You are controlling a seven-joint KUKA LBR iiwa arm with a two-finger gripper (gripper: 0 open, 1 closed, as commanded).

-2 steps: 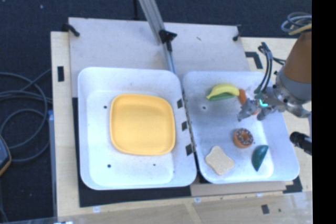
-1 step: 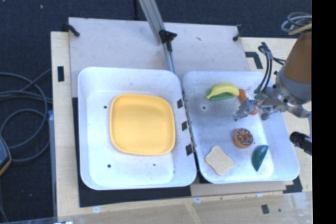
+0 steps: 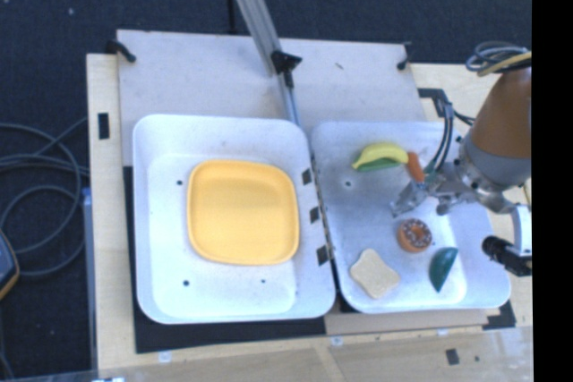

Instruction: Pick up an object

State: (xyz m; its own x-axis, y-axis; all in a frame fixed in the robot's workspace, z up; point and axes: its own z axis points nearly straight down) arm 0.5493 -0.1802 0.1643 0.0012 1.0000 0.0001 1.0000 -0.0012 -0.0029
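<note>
The pincer [image 3: 410,203] hung low in the right bin [image 3: 345,192], reaching in from the right under the grey arm [image 3: 497,139] with its orange band. Its metal fingers pointed down-left and ended just above the round brown donut-like piece [image 3: 414,235] — whether they touched it could not be told. How far apart the fingers stood was also unclear, too small and blurred, so the pincer's state could not be judged. Nothing was visibly held between them.

Just up-left of the pincer lay a yellow banana [image 3: 380,156] with a greenish end. An orange carrot-like piece [image 3: 414,165] sat right above the pincer, partly covered by cables and wrist parts. Below-left of the pincer rested a beige bread slice [image 3: 373,273]; below-right, a dark green leaf-shaped piece [image 3: 441,267] near the bin's edge.

Well to the left of the pincer, the left bin [image 3: 161,148] held a yellow square plate [image 3: 242,211], flat. A metal pole [image 3: 251,0] slanted up from between the bins. The arm's upper body was cut off at the right — a black part [image 3: 503,253] stuck out below it, hard to make out. The tabletop [image 3: 206,67] lay pale behind both bins.
</note>
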